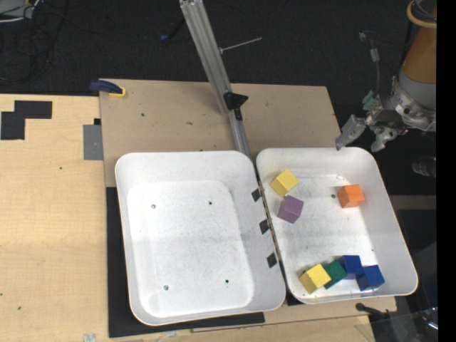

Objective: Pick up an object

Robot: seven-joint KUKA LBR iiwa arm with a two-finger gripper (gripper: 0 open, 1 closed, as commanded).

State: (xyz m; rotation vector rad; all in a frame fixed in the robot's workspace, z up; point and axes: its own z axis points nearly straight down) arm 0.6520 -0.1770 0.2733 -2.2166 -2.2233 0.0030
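The grey arm's 2-finger gripper point(362, 135) hangs just past the far right corner of the right-hand shallow white plastic bin point(399, 244), its 2 fingers spread apart with nothing between them. That reads as the approach step: no object is held and none is yet picked out.

The task's candidates all lie in the right bin. A small orange cube point(350, 196) sits near the right wall in the far half, the nearest piece to the gripper and well apart from its neighbours. A yellow cube point(284, 182) and a purple cube point(290, 209) lie close together by the left wall. Along the near edge a second yellow block point(314, 278), a green block point(335, 272) and 2 blue blocks point(352, 264) point(370, 278) are packed touching or nearly so.

The left-hand white bin point(135, 191) carries no blocks.

In my judgement the next move calls for the gripper to travel inward over the rim, line its open jaws on 2 opposite faces of 1 cube, and come straight down. The orange cube looks the easiest, since free space surrounds it; the crowded near-edge cluster risks a finger landing on a neighbour.
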